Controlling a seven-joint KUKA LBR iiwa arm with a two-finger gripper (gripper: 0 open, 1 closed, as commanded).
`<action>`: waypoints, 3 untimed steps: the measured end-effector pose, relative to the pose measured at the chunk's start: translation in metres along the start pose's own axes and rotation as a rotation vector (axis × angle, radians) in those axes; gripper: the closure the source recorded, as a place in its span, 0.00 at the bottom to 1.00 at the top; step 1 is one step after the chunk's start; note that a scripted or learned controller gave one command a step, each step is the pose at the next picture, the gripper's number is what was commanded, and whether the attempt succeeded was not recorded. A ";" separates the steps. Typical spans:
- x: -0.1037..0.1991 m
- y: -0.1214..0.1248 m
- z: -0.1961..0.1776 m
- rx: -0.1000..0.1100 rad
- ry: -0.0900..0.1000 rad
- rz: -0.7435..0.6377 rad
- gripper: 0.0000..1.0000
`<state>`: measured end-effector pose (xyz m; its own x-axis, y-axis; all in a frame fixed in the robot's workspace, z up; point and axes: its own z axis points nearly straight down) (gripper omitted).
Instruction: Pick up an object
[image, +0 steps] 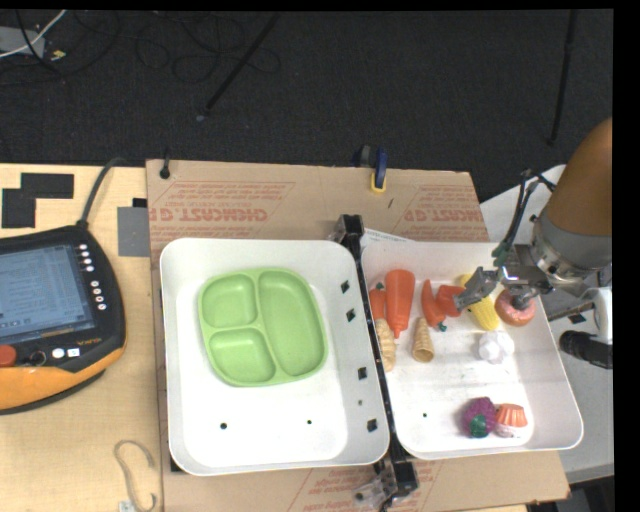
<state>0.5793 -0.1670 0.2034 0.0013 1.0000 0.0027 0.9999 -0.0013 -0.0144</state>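
Hovering over the right bin (560, 400) beside a yellow toy (484, 312) and a pink round toy (518, 310), the gripper (492, 285) shows its fingers too unclearly to tell whether they grip anything, with an orange carrot (399, 298) lying further left.

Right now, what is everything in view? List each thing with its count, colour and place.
Bins: two, white, side by side.
Divided plate: one, green, left bin.
Carrot: one, orange, right bin, near divider.
Ice cream cone: one, tan, right bin.
Corn piece: one, yellow, right bin, under gripper.
White lump: one, right bin.
Purple toy: one, right bin, front.
Teach pendant: one, black and orange, bench left.
Gripper: one, grey, above right bin.
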 end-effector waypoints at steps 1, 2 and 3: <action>0.000 0.003 -0.007 -0.013 -0.003 -0.002 0.00; 0.008 0.008 0.048 -0.007 0.000 -0.002 0.00; 0.005 0.006 0.111 -0.008 -0.001 -0.003 0.00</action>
<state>0.5837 -0.1613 0.0924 -0.0020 1.0000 0.0015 1.0000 0.0020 -0.0061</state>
